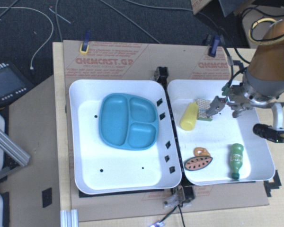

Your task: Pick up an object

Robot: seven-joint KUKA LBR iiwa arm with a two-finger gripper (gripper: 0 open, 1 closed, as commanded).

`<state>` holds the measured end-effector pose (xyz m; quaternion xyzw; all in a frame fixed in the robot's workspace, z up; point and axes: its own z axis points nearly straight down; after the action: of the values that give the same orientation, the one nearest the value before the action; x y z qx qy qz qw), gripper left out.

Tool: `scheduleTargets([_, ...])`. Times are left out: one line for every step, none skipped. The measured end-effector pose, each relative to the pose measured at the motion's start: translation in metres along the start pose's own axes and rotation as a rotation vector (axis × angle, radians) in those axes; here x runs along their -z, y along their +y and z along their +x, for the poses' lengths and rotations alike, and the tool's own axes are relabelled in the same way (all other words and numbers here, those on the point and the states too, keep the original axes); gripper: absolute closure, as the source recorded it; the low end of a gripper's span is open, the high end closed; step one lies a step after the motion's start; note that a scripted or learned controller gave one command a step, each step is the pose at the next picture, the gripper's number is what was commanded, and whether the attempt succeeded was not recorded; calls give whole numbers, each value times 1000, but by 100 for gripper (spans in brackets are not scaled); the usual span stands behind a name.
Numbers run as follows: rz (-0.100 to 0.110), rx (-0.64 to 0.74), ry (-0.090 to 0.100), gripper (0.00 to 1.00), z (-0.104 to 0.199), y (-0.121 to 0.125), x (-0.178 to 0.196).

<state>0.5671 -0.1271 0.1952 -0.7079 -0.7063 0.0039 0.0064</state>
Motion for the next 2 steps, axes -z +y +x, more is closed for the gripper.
scheduleTargets([-13, 3, -2, 0, 0, 3, 7])
scheduleTargets([-7, 2, -1, 0, 1, 2, -57])
